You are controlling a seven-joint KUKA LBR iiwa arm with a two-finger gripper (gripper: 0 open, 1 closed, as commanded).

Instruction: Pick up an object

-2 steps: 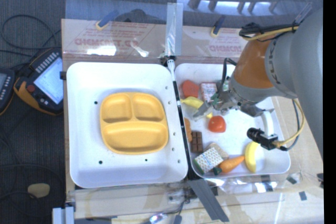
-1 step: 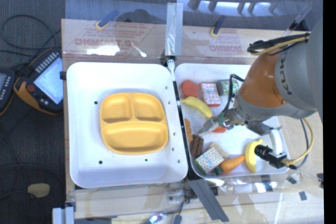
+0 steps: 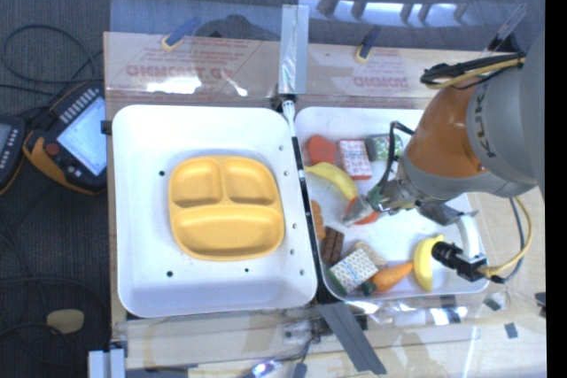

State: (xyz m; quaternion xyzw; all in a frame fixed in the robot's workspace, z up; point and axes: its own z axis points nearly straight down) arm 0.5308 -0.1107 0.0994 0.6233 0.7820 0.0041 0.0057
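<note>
My gripper (image 3: 368, 206) is low in the right bin (image 3: 461, 135), left of its middle, on the grey arm with the orange band (image 3: 443, 146) reaching in from the right. A small red-orange piece (image 3: 365, 216) lies right at its tip. A banana (image 3: 333, 179) lies just to the left of it. A red-and-white box (image 3: 354, 158), a red round item (image 3: 318, 146) and a green item (image 3: 380, 146) sit behind. A checkered block (image 3: 355, 267), a carrot (image 3: 391, 276) and a yellow fruit (image 3: 426, 264) lie near the front wall.
The left bin (image 3: 133, 190) holds a yellow divided plate (image 3: 227, 206). A brown bar (image 3: 332, 245) and an orange item (image 3: 316, 217) lie along the right bin's left wall. Cables and a handheld pendant (image 3: 75, 137) lie on the floor at left.
</note>
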